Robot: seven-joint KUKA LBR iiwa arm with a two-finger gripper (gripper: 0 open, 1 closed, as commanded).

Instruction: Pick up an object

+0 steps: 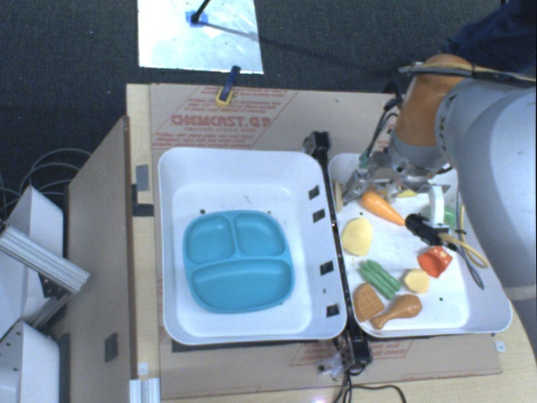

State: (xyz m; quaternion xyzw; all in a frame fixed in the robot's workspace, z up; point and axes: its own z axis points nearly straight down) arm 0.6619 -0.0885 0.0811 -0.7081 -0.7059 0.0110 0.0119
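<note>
Grey arm [491, 166] fills right side, gripper [369, 183] low over right bin [482, 309] beside carrot [383, 209]. Approach step; finger opening can't tell. Next: close on carrot.

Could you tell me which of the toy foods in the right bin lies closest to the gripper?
The carrot: its orange body lies just below the gripper, at the bin's far end. The lemon, green pod and drumstick lie farther toward the near edge.

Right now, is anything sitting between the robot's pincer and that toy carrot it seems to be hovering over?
Nothing visible does. The pincer sits at the back of the right bin, right beside the carrot. The pale yellow piece and the green pod lie nearer the front, clear of that path.
</note>
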